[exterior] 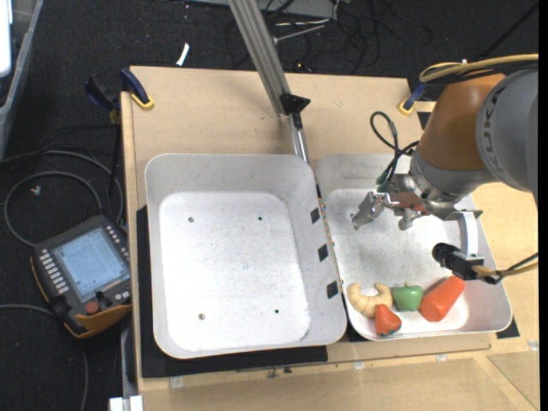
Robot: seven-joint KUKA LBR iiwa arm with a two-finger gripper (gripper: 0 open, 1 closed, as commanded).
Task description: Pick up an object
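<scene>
1. White plastic makes up both shallow bins: your left bin (231, 255) and your right bin (390, 247) sit side by side on the wooden bench (223, 114), their rims touching along the middle.
2. You have four candidates, all bunched against the near wall of the right bin: a cream curled piece that looks like a toy banana (366, 297), a green pepper-like piece (408, 296), a small red strawberry-like piece (387, 318) and an orange carrot (442, 299). Each touches its neighbour, most likely because they slid into that low corner.
3. Your gripper (387, 212) hangs over the bare middle of the right bin, well apart from the cluster, with the grey arm and its orange band (458, 131) coming in from the right.
4. Its two metal fingers (366, 210) stand spread, and you can see nothing between them, so treat it as empty.
5. Judge the task as not yet done: no object is lifted.
6. Expect the crowding to be your risk; a descent on one toy may nudge the others, and the carrot at the outer end looks the easiest to isolate.
</scene>
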